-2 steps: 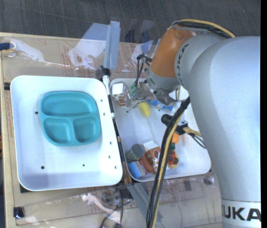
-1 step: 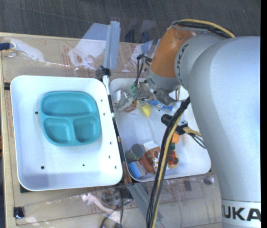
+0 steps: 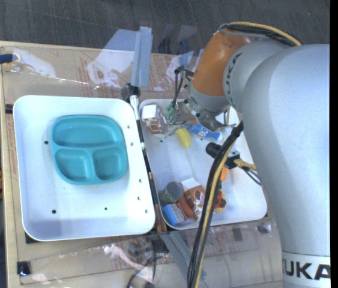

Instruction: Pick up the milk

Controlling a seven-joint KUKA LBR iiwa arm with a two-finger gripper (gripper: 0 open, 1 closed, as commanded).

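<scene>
White-and-brown carton (image 3: 152, 123), is that the milk the arm is going for? (Desk)

Judging by its looks, yes. It is sitting in the right bin (image 3: 250, 201), tucked into the far corner beside the wall that divides the two bins. (Photographer)

Which step is playing out? (Desk)

The reach, by my reading. The hand (image 3: 172, 121) is hanging just beside the carton, on its right. Whether it is spread or pressed together I cannot tell, and nothing is showing the carton gripped. (Photographer)

What is the next move asking for? (Desk)

Centring over the carton and going down without scraping the corner walls. The yellow piece (image 3: 184, 138) is lying near, on the hand's other side. (Photographer)

How is the carton pointing? (Desk)

Its long axis seems to be running roughly along the dividing wall. It is too small to say which end is the top. (Photographer)
</scene>
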